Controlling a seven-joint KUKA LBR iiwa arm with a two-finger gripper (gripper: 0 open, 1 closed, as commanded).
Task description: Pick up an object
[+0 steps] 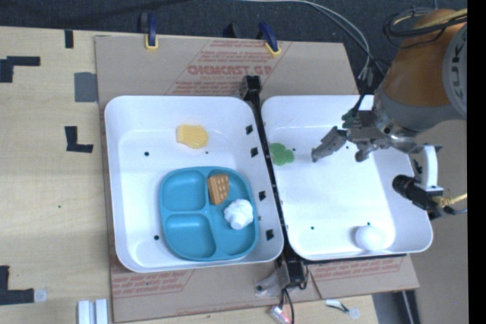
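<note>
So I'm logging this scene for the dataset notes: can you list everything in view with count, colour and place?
Bins: 2, white, side by side on cardboard.
Divided tray: 1, blue, left bin.
Waffle piece: 1, tan, tray's upper right compartment.
Crumpled lump: 1, white, on tray.
Yellow item: 1, left bin, above tray.
Green item: 1, right bin, left edge.
Ball: 1, white, right bin, near corner.
Clamps: 2, blue-yellow, cardboard's far edge.
Gripper: 1, grey, over right bin.

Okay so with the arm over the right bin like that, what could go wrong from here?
The green object lies against the right bin's left wall, so a finger could strike that wall. The gripper hangs spread beside it, holding nothing, and may close on air. The white ball in the near corner could roll if nudged.
</note>
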